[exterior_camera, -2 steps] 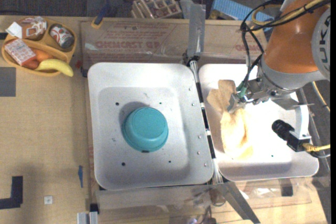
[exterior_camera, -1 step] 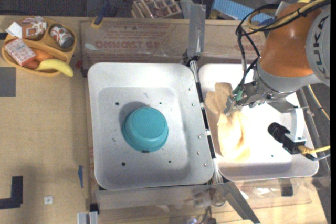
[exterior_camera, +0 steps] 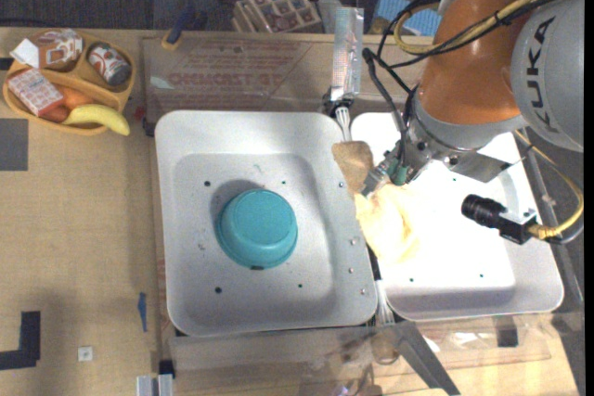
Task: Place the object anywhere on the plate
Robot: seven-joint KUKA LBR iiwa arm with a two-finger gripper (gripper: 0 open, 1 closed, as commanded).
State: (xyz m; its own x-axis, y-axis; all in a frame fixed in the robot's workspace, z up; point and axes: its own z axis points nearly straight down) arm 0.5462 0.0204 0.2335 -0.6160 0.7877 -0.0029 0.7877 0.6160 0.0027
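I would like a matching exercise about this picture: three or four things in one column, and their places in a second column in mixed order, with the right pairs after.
Things:
1. teal plate
2. banana
3. pale yellow object
4. gripper

Places:
A. in the orange tray, upper left of the bench
B. in the middle of the left bin
C. at the left side of the right bin
D. above the divide between the two bins

Pairs: 1-B, 2-A, 3-C, 4-D

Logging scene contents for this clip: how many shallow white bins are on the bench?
2. The left bin holds the teal plate; the right bin sits beside it, under the arm, with a pale yellow object at its left edge.
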